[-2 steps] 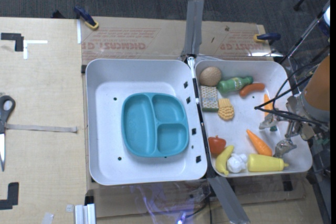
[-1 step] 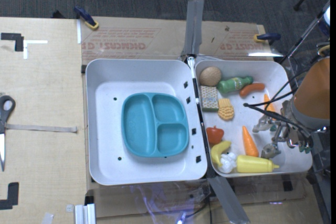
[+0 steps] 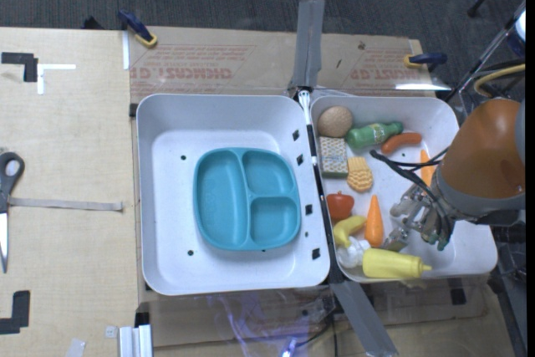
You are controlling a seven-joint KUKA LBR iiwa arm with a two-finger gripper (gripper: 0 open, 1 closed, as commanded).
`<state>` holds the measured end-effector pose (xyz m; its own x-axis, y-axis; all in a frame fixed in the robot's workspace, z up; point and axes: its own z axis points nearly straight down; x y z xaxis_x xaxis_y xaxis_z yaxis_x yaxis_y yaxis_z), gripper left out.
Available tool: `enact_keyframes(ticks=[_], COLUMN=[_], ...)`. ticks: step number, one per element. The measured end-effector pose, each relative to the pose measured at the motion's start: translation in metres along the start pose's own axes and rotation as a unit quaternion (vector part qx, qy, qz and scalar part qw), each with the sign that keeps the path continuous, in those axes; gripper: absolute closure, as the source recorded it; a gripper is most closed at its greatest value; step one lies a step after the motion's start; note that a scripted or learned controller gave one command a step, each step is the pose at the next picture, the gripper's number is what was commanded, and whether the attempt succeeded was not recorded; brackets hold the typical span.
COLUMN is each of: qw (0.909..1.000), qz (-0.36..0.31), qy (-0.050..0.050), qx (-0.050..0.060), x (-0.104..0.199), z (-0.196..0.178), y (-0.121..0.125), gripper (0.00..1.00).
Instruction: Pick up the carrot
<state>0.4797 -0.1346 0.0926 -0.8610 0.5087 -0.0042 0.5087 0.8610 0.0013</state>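
Carrot (image 3: 374, 221): lower middle of the right bin (image 3: 468, 259), lying nearly upright with the thin tip toward the top of the frame – just left of the gripper, not between its fingers.
Gripper (image 3: 411, 223): low in the right bin, right of the carrot, near the yellow bottle; metal fingers appear spread, nothing pinched.
Arm (image 3: 489, 159): enters from the right edge, orange band large over the bin's right side.
Yellow bottle (image 3: 391, 265): on its side along the bottom wall of the right bin.
Banana (image 3: 347, 227): just left of the carrot's lower end.
Tomato (image 3: 339, 205): above the banana, beside the bin's left wall.
Corn piece (image 3: 360, 175): middle left of the bin, below the waffle block (image 3: 333, 155).
Brown ball (image 3: 335, 120): upper left corner of the right bin.
Green bottle (image 3: 374, 134): right of the ball, lying flat.
Red-orange pepper (image 3: 401, 142): right of the green bottle.
Left bin (image 3: 159, 205): centre of the frame – holds a teal divided plate (image 3: 247, 198).
Scissors (image 3: 7, 205): far left edge, on the bench.
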Motion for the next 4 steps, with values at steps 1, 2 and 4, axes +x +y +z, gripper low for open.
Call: enact_keyframes(ticks=[1,2,4], qw=[0.9985,0.9590,0.9979], qz=[0.055,0.283,0.064], qy=[0.001,0.002,0.005], qx=[0.001,0.002,-0.003], x=[-0.034,-0.067,-0.089], z=[-0.001,0.001,0.001], y=[0.069,0.083,-0.040], gripper=[0.00,0.00,0.00])
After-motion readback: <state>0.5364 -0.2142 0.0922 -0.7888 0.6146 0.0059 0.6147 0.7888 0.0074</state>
